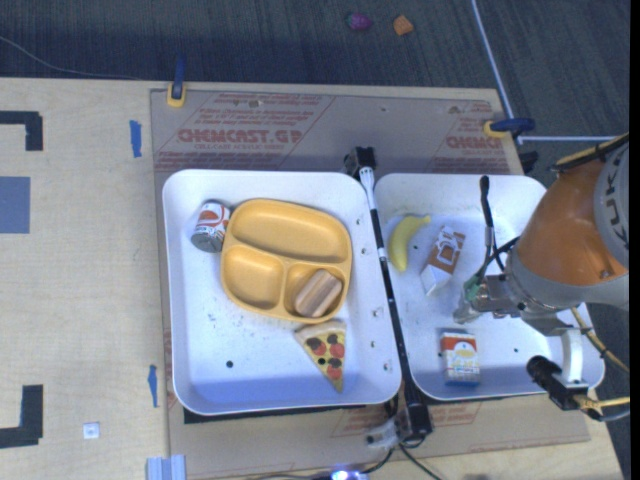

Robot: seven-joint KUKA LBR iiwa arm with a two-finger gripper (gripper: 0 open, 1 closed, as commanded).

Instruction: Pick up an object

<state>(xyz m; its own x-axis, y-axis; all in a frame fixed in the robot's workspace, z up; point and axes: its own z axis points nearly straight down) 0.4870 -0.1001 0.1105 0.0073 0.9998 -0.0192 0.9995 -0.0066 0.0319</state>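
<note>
My tool hangs over the middle of the right bin; I cannot tell from this angle how it is set. Just toward the bin's near edge lies a small red-and-white carton. Toward the far edge sit a brown snack packet and a banana. In the left bin a yellow divided tray holds a bread roll, with a pizza slice at its near corner and a can beside its far left corner.
</note>
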